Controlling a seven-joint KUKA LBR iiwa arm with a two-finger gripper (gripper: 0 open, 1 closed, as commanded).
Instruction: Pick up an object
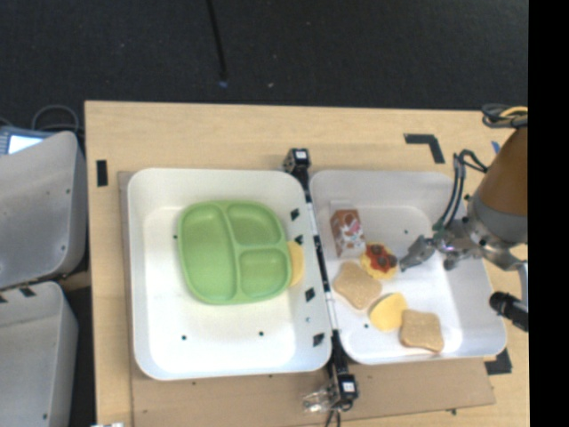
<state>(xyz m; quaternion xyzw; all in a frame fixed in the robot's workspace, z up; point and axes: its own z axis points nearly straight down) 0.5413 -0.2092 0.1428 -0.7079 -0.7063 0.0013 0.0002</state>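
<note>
I am looking down at a slant on a light wooden bench (222, 136) that carries two shallow white bins set side by side. The left bin (151, 327) holds a green divided plate (233, 252) with three compartments, lying flat near the bin's middle; a small yellow piece (297, 261) peeks out from under its right edge, touching it. The right bin (462, 332) holds the toy food I can choose from. A small red and white packet (347, 231) lies toward the upper left of that bin. Just below and right of it sits a pizza slice (380, 260) with red topping. Next to that, lower left, is a tan slice of bread (356, 285). A round yellow piece (388, 312) lies below, and a second slice of bread (421, 330) rests just right of it, touching or nearly touching. My arm comes in from the right, its orange band (508, 176) at the frame edge, and the gripper (418, 254) hangs low over the right bin, just right of the pizza slice. One dark finger (414, 253) points toward that slice. I cannot tell whether the gripper is open or closed, and I see nothing held in it.
</note>
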